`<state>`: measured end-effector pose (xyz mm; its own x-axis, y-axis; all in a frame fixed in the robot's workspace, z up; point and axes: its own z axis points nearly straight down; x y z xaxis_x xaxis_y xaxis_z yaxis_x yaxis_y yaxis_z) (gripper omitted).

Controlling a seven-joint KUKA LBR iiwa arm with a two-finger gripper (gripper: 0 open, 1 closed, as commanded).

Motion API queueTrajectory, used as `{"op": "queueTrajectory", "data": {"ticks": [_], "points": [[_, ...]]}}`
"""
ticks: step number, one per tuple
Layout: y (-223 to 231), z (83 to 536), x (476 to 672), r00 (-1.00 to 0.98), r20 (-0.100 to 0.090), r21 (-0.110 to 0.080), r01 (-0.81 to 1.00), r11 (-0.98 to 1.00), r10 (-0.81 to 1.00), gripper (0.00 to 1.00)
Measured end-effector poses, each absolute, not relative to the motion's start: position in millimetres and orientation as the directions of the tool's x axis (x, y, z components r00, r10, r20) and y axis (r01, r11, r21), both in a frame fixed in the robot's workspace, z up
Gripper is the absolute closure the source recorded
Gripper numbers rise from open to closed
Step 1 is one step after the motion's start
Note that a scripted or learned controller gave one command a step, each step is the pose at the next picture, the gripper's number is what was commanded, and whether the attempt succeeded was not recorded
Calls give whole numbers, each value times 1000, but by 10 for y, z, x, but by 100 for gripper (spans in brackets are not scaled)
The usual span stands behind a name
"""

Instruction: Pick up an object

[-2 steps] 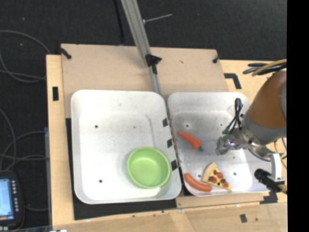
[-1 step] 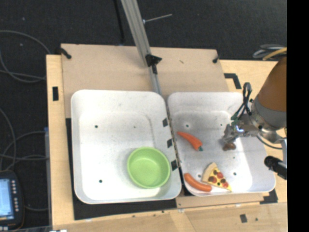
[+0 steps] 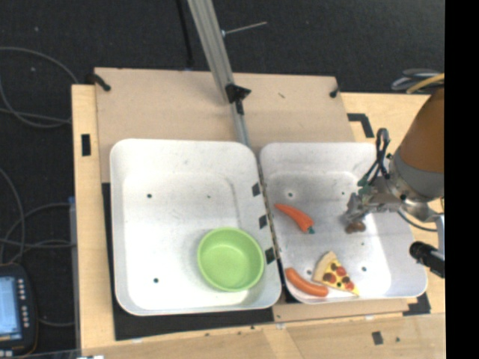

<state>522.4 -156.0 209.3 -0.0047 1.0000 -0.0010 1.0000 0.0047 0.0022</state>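
Nothing is being lifted yet: the gripper (image 3: 356,217) is being held low in the right bin (image 3: 314,163), near the carrot (image 3: 294,217), and whether its jaws are spread cannot be told.

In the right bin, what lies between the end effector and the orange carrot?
Nothing lies there: the camera view shows bare white bin floor between the end effector and the carrot.

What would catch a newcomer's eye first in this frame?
Probably the bright green bowl near the front of the left bin. Next come the toy foods in the right bin: an orange carrot near its middle, with a pizza slice and a hot dog at its front edge. The gripper hangs over that bin's right side.
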Motion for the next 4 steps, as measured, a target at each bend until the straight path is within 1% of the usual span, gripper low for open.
{"op": "queueTrajectory", "data": {"ticks": [1, 2, 4], "points": [[-998, 2220, 5411, -9, 2, 3, 1000, 9, 1000, 100], [-547, 2275, 5610, -8, 2, 2, 1000, 8, 1000, 100], [385, 2310, 5949, -8, 2, 1, 1000, 8, 1000, 100]]}}
